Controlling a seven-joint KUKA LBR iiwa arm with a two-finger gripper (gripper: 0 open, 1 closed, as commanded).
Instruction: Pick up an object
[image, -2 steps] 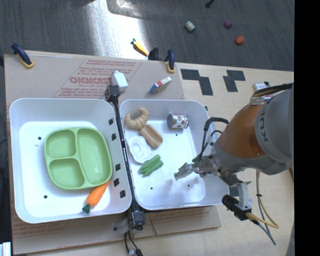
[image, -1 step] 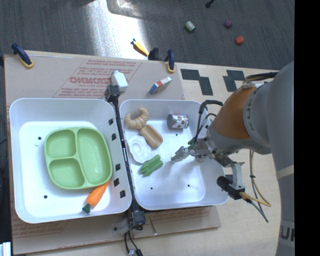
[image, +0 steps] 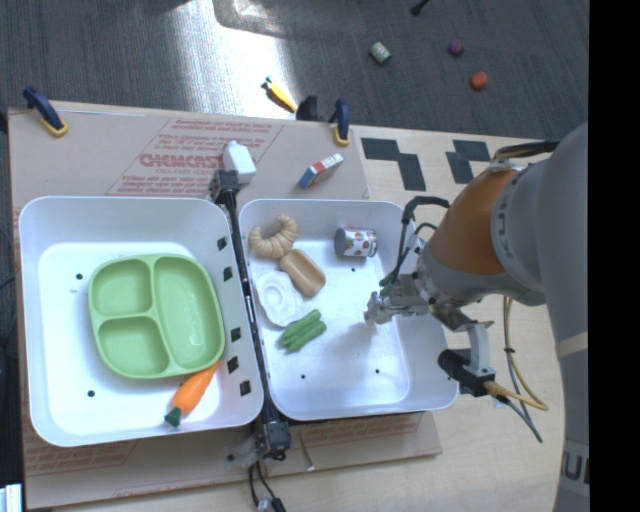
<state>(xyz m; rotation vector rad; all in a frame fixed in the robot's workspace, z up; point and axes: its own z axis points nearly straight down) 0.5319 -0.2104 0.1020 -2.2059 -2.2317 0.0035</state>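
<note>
The gripper (image: 378, 308) hangs low in the right bin (image: 385, 392), fingers hard to read, so it should aim squarely over the green beans (image: 301, 330)

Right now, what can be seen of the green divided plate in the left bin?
The light green plastic divided plate is a rounded square with three compartments: two smaller ones on its left side, stacked one above the other, and one long one on its right. It looks matte and clean, with nothing in any compartment. It lies flat and right way up, slightly turned, on the floor of the shallow white left bin. An orange toy carrot with a green top lies at its lower right corner, seemingly touching the rim.
</note>
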